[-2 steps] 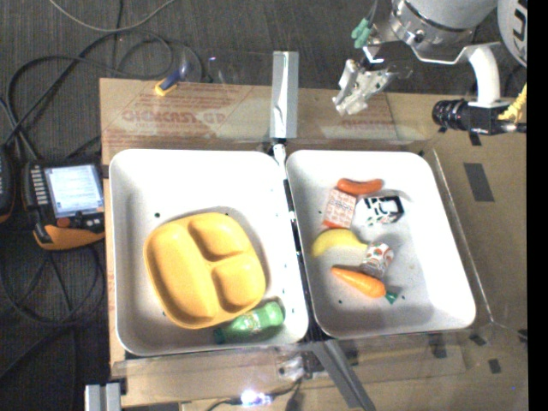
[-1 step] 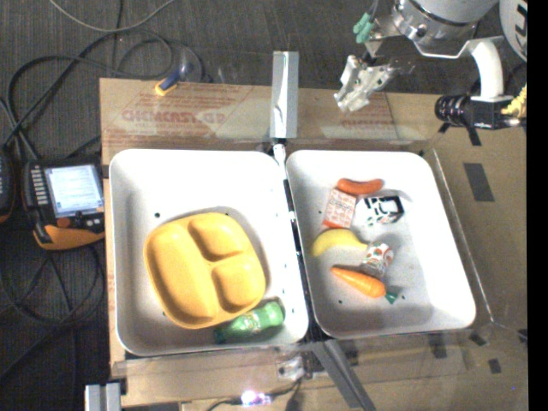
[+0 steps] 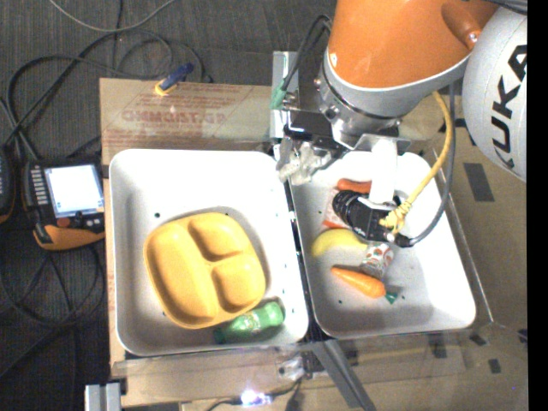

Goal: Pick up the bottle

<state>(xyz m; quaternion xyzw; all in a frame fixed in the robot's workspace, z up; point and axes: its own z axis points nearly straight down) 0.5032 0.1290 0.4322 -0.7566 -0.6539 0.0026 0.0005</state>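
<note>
Bright, even overhead light falls on two white bins, and the left bin (image 3: pixel 128 255) is pale enough to be nearly washed out along its rim. The yellow tray (image 3: pixel 207 268) inside it shows soft highlights on its raised ridges and gentle shading in its hollows. Just below the tray, the green bottle (image 3: pixel 251 322) carries a small shiny glint. The orange arm (image 3: pixel 398 32), close to the camera above the right bin (image 3: pixel 428 302), looks slightly soft and has a broad pale sheen across its curve. It casts a faint shadow over that bin's upper part. The dark carpet around the bins is dim and grainy. A small white glare spot sits below the left bin.
</note>
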